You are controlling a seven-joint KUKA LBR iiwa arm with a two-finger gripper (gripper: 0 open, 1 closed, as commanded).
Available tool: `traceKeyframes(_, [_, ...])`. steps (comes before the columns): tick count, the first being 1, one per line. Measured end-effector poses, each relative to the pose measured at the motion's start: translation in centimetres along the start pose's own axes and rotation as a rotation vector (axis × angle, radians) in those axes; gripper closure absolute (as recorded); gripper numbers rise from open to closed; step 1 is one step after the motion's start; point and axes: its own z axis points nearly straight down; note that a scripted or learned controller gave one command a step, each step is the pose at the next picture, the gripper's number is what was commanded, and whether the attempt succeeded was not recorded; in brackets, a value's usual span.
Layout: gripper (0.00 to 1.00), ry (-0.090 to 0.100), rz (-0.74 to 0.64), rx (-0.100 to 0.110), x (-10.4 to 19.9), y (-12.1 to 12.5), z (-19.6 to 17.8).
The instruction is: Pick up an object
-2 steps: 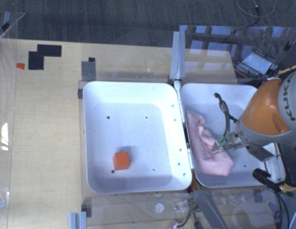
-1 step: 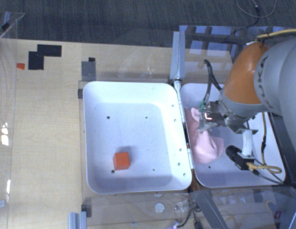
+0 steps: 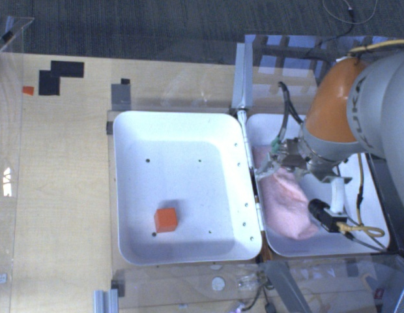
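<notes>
A pale wooden counter [image 3: 58,175] is seen below dark carpet [image 3: 156,8] at the top of the frame, carrying two white bins. An orange cube [image 3: 166,220] lies in the left bin [image 3: 182,132], lower left. A pink soft object [image 3: 288,204] lies in the right bin [image 3: 257,129], just below the fingers [image 3: 275,156]; their state cannot be told.

Robotics lab: wooden bench [image 3: 58,194], two white bins [image 3: 133,175], grey-orange arm [image 3: 358,109], loose cables [image 3: 348,8].
</notes>
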Motion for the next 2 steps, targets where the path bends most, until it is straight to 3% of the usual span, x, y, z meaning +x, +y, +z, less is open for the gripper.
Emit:
traceKeyframes(1, [0.00, 0.000, -0.009, 0.004, -6.5, 0.9, 5.7])
traceKeyframes(2, [0.00, -0.001, -0.052, -0.009, -9.4, 7.6, 9.5])
